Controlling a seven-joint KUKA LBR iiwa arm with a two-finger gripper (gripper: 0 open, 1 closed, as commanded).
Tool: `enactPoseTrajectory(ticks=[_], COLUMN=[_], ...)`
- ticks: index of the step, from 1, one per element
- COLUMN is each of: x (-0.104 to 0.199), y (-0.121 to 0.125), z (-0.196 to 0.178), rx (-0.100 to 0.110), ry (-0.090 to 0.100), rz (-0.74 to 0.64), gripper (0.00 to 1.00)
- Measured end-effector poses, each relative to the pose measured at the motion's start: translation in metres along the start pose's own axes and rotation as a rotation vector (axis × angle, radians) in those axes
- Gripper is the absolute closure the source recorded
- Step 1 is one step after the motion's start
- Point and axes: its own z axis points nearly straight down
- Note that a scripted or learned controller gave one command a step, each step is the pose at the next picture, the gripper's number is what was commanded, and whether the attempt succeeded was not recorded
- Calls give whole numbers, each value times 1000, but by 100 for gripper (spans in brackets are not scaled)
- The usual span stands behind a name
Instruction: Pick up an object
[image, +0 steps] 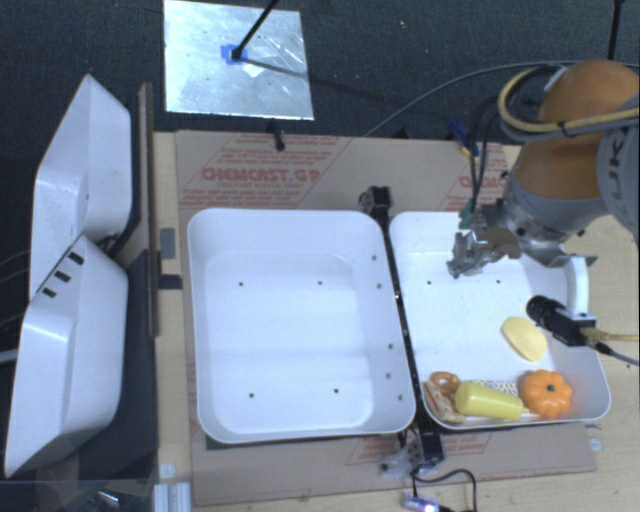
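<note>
My gripper (465, 262) hangs over the upper middle of the right bin (440, 310), with nothing visible between its fingers. Along that bin's near edge lie a small orange pumpkin (546, 393), a yellow-green cylinder (488, 401), a brown pretzel-like piece (443, 383) and a pale mesh-patterned thing (492, 384) behind the cylinder. A pale yellow lemon-shaped piece (524, 338) lies a little farther in, at the right. All these objects sit well below and to the right of the gripper.
The left bin (290, 320) adjoins the right one, with a black divider strip (400, 310) between them. Two stacked white bins (75, 270) lean at the far left. A shiny metal sheet (238, 58) lies beyond the bench.
</note>
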Motion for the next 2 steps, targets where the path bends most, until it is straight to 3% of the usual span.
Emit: enactPoseTrajectory(ticks=[2], x=[83], y=[36], z=[17], rx=[0], ry=[0], rz=[1], gripper=[100])
